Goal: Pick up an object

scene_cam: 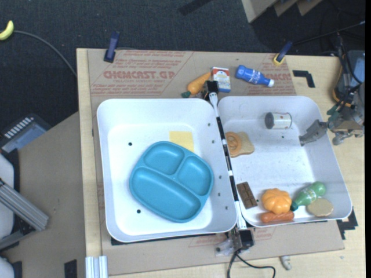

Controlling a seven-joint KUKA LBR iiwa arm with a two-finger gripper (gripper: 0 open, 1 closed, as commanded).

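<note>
Overhead view of a plywood bench [145,74] carrying two shallow white bins side by side, their inner rims clamped together along a dark central seam. The left white bin [110,120] holds a blue three-compartment plastic plate [171,181], lying flat and turned at a slant, with a thin yellow square slice [182,138] just beyond its far edge. The right white bin [324,172] holds the candidate objects for picking: a short grey metal cylinder [279,120] lying on its side near the far wall; a tan toast-shaped piece [239,144] against the central seam; a small brown rectangular block [246,194] near the seam; and, crowded into the near right corner, an orange pumpkin-shaped toy [276,200], a red-orange carrot-like piece [277,217] touching it, a green vegetable toy [309,193] and a beige rounded piece [320,207]. That corner clustering probably makes a clean grasp harder than the isolated cylinder would. The grey two-finger gripper [313,133] sits at the right bin's far right rim, reaching in from the right; how far its pincer is parted cannot be told, and nothing is seen between it. No object is yet lifted. Outside the bins, on the far bench, lie a blue-and-white bottle [254,76], a small carton [221,79] and an orange tool-like item [199,84].
</note>
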